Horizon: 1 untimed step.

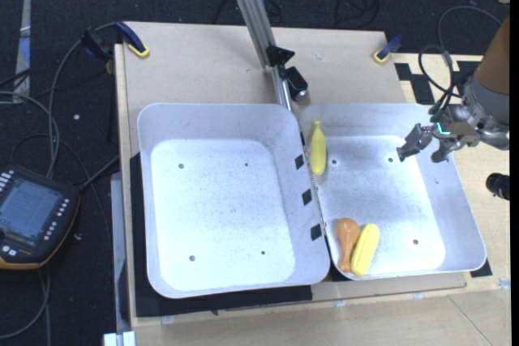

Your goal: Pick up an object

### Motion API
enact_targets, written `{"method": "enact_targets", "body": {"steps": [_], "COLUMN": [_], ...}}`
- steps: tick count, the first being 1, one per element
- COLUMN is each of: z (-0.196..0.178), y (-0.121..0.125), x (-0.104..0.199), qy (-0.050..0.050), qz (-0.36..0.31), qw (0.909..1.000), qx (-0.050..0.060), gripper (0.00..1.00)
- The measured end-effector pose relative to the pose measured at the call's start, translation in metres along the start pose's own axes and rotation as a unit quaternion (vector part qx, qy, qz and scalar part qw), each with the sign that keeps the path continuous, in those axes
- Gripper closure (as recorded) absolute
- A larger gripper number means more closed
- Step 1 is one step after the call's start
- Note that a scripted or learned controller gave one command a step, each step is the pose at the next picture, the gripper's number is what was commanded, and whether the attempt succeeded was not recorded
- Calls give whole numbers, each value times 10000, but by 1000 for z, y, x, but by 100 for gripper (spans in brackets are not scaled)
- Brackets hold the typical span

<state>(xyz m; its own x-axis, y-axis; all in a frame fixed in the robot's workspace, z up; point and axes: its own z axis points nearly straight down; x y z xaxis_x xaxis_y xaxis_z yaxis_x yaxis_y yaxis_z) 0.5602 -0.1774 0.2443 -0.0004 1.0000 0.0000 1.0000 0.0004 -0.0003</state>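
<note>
- Two shallow white bins sit side by side on a light wooden bench (211,61): the left bin (162,174) and the right bin (438,198), their inner edges meeting along a seam down the middle.
- Three loose objects are in view, all in the right bin.
- One is a yellow banana-shaped piece (318,148), lying lengthwise against the bin's left wall, towards the far end of the seam.
- The second is a yellow corn-like piece (365,247), in the near left corner of the right bin, tilted slightly.
- The third is an orange piece (347,241), shaped rather like a drumstick, lying just to the left of the corn-like piece and touching it.
- One arm (491,89) comes in from the right, over the far right edge of the right bin.
- One gripper (423,147) hangs above the far right part of the right bin, well apart from all three objects.
- Its two dark fingers (409,146) stand a little apart, and nothing sits between them; the hand is holding nothing.
- Three small black tabs (308,196) run along the seam between the bins.
- Two yellow-tipped clamps are on the bench's far edge, one at the far left corner (134,44) and one at the far right corner (383,53).
- One slanted metal pole (251,4) rises from the far end of the seam.
- One handheld control pendant (28,215) lies on the dark floor to the left of the bench.
</note>
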Motion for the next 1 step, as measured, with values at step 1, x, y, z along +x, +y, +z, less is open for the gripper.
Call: {"method": "enact_targets", "body": {"steps": [1], "z": [0], "y": [0], "x": [0], "qy": [0], "qz": [0], "qw": [10000], "qx": [0], "gripper": [0]}}
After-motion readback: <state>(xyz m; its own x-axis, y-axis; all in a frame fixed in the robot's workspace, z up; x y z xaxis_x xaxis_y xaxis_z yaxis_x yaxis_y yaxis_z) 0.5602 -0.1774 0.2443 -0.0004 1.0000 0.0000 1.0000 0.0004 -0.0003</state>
